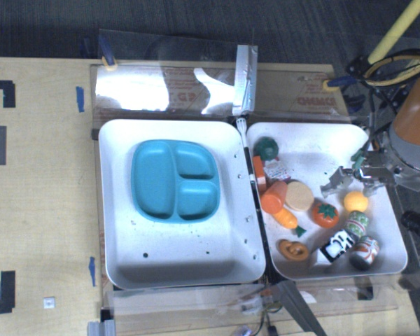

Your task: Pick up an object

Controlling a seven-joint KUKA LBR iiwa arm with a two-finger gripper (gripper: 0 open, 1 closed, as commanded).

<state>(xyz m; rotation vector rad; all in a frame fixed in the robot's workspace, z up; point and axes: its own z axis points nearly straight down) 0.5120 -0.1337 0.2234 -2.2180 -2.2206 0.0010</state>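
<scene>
Pale wooden worktop (35,208) carries two shallow white bins side by side under a slanted overhead view. Lying in the left white bin (119,257) is a blue plastic tray with three compartments (175,180). Toys crowd the right white bin (315,142): a dark green round toy (267,148) near its far left corner, an orange cylinder (272,198) touching a tan round disc (299,195), an orange carrot-shaped piece (287,219) just below them, a red tomato-like toy with a green top (325,214), a yellow ball (356,202), a brown ring-shaped piece (293,250), and a black-and-white block (338,244) beside a small multicoloured can (365,250). Reaching in from the right edge, the grey arm with its orange band (413,117) ends in metal jaws (346,177) poised over the bin's right half, just above the yellow ball and the tomato. Whether they are spread or closed cannot be told; nothing visibly sits between them.
</scene>
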